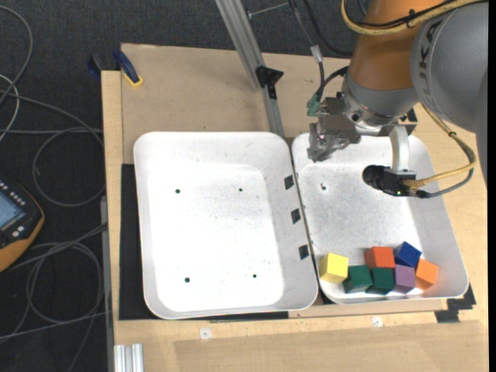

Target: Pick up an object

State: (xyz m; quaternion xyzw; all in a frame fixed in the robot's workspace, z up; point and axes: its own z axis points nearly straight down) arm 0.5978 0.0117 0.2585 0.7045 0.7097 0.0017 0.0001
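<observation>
**Gripper over far end of right bin, blocks clustered at near edge**

Camera view: grey arm point(457, 60) with orange band point(395, 37) comes in from the right, wrist angled down over the right bin point(434, 208). Gripper point(322, 147) sits above the bin's far-left corner, close to the divide between the two bins. Can't tell how its jaws stand, too dark and small; nothing visibly held. A small black module point(385, 179) with a cable hangs off the wrist, over the bin's far-middle floor.

All blocks lie along the near edge of the right bin, well apart from the gripper. Yellow cube point(335, 266) is leftmost, a little apart from the rest. Beside it two green blocks point(370, 279), touching each other. Red-orange block point(380, 256) just behind them. Purple block point(405, 276) next to the green ones, blue block point(408, 253) behind it, orange block point(427, 272) nearest the near-right corner. These are packed tight, mostly touching.

Left bin point(147, 208) shows a speckled white floor. Three black clips point(295, 215) sit along the seam between bins. Bench point(194, 76) is bare board at the far side, with a blue-and-yellow clamp point(128, 67) at its far-left corner. Metal pole point(248, 45) slants up from behind the bins.
</observation>
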